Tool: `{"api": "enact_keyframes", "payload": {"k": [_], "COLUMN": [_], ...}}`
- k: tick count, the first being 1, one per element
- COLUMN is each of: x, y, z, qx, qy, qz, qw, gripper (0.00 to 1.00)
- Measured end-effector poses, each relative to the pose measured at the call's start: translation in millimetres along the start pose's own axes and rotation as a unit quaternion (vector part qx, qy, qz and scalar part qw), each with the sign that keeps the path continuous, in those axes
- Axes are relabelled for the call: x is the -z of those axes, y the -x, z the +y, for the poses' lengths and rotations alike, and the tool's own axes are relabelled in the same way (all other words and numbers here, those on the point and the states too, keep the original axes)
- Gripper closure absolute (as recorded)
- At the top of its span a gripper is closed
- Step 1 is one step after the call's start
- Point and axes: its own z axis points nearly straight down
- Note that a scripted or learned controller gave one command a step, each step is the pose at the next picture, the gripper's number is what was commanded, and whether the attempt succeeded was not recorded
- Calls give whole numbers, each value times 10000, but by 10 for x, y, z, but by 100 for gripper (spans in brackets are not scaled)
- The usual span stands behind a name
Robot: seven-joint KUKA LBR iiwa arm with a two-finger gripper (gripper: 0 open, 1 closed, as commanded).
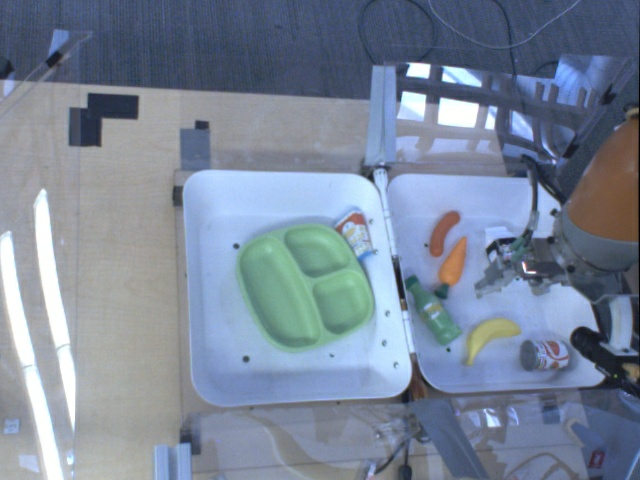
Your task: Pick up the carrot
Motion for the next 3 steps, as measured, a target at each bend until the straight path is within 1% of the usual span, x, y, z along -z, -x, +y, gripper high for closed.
{"api": "enact_keyframes", "payload": {"k": [1, 2, 3], "x": [-960, -843, 5], "y": [-378, -394, -797], "z": [414, 438, 706], "qx": [-270, -264, -689], "qy": [65, 90, 20], "qz": [-4, 7, 0], "qw": [9996, 9996, 9976], "gripper": [0, 100, 100]}}
